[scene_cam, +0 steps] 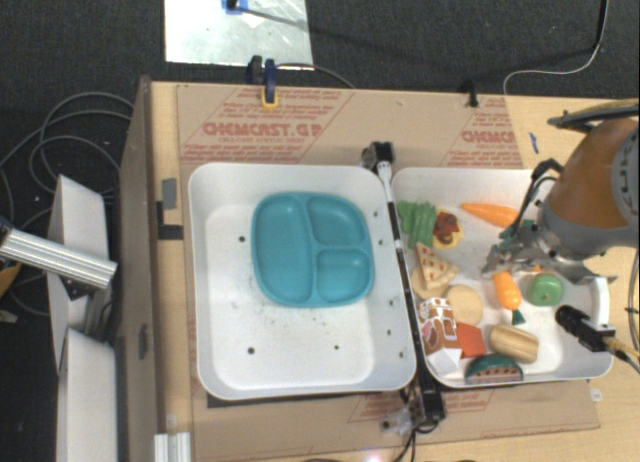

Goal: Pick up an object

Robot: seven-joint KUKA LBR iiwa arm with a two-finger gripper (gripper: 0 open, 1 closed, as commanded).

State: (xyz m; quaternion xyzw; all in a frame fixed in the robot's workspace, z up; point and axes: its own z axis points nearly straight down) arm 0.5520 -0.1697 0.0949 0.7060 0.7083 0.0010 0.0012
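Note:
The right bin (575, 367) holds several toy foods. An orange carrot (490, 213) lies at its back, and a small orange piece (507, 290) sits beside a green ball (545, 290) near the middle. My gripper (508, 253) hangs low over the bin, just above the small orange piece and below the carrot. The wrist and its orange band (600, 185) cover the bin's right side. I see nothing lifted off the bin floor.
Green leaves (417, 218), a pizza slice (435, 270), a beige disc (463, 302), a red-white box (440, 330), a tan roll (513, 343) and a watermelon slice (493, 368) crowd the right bin. The left bin (230, 350) bears a teal divided plate (312, 248).

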